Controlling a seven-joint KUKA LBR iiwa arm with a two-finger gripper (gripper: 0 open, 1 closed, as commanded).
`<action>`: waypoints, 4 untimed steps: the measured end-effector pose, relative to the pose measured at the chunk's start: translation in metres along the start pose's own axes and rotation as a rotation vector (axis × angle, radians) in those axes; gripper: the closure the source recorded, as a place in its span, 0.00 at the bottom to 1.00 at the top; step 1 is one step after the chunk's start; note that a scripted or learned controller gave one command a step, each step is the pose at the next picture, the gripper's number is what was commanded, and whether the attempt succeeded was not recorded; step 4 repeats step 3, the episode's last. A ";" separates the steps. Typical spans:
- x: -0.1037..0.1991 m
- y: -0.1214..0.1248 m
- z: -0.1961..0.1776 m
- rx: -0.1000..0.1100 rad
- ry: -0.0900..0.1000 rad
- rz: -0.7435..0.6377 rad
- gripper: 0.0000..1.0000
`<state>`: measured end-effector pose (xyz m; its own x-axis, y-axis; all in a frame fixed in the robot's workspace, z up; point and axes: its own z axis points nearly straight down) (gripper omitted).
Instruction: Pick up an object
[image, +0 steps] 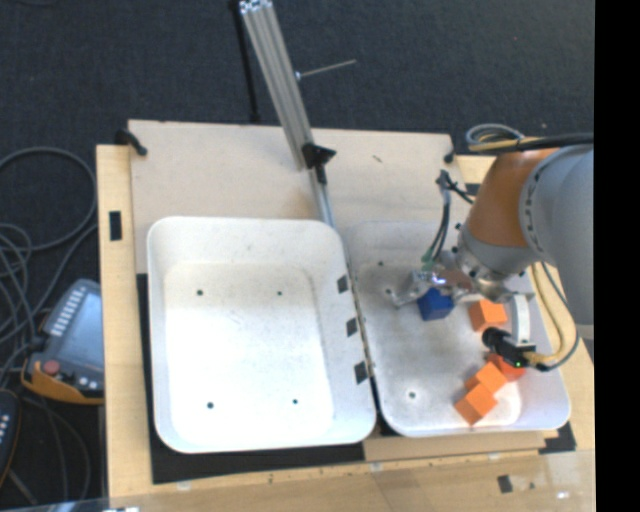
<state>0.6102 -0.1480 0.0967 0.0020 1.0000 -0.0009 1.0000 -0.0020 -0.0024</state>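
- End effector (425, 290), frame centre-right, low in right bin (400, 400); grip state cannot be told.
- Blue block (435, 303) touches it, the likely target.
- Orange blocks (482, 392) lie lower right.

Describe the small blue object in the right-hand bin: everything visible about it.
The blue object is a small, blocky piece of solid mid-blue, matte, probably plastic or foam; its exact shape is too small to tell. It sits in the upper middle of the right bin, directly under the arm's wrist, with the gripper right at its top edge. Whether the gripper is clamping it or merely touching it cannot be judged. A pale metallic part lies just to its left. An orange block sits close to its right, apart from it.
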 end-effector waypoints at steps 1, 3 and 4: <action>-0.002 0.003 -0.012 -0.007 -0.002 0.002 1.00; 0.165 0.037 -0.100 -0.003 0.004 -0.012 1.00; 0.165 0.037 -0.100 -0.003 0.004 -0.012 1.00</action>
